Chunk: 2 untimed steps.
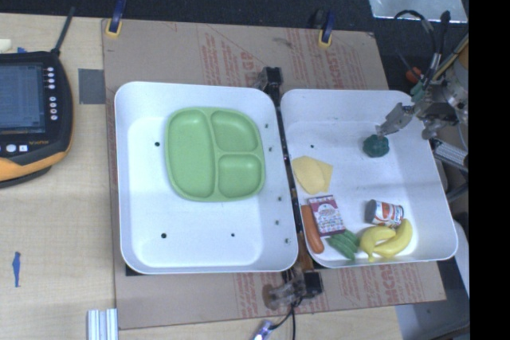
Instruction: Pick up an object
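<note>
The right bin (414, 179) holds several small items: a dark green lump (376, 145) near its far side, a yellow wedge (312, 173), a red and white packet (325, 214), a small can (385, 212), a yellow banana (390, 240), an orange stick (312, 233) and a green piece (344, 244). My gripper (413, 127) hangs over the bin's far right corner, just up and to the right of the dark green lump. Its fingers (393, 121) stand open with nothing between them. The left finger's tip is close to the lump but apart from it.
The left bin (143, 195) carries a light green divided plate (215, 154). A teach pendant (28, 119) lies on the bench at far left. Clamps (322, 26) hold the cardboard under the bins. Cables and hardware crowd the right edge.
</note>
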{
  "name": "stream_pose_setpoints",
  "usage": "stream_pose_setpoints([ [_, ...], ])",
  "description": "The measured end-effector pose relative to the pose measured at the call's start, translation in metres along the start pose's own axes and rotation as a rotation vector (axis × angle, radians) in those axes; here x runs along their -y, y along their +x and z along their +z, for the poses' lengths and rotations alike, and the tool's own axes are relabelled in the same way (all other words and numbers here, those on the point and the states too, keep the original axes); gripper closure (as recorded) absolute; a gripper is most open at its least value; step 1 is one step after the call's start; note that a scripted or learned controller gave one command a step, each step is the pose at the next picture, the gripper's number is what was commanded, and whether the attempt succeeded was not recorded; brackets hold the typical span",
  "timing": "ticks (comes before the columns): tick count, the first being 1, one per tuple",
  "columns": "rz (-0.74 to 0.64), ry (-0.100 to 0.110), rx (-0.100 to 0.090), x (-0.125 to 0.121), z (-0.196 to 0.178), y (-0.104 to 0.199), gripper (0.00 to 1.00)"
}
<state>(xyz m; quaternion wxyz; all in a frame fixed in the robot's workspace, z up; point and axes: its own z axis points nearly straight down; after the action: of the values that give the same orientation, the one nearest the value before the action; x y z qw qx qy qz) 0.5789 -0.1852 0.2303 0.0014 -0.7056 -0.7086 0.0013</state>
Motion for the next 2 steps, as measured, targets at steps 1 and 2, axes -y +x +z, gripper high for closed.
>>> stream_pose_setpoints([
  [1,-0.002,0.003,0.000,-0.038,0.119,-0.022,0.00],
  [2,-0.001,-0.002,0.000,-0.049,0.094,-0.026,0.00],
])
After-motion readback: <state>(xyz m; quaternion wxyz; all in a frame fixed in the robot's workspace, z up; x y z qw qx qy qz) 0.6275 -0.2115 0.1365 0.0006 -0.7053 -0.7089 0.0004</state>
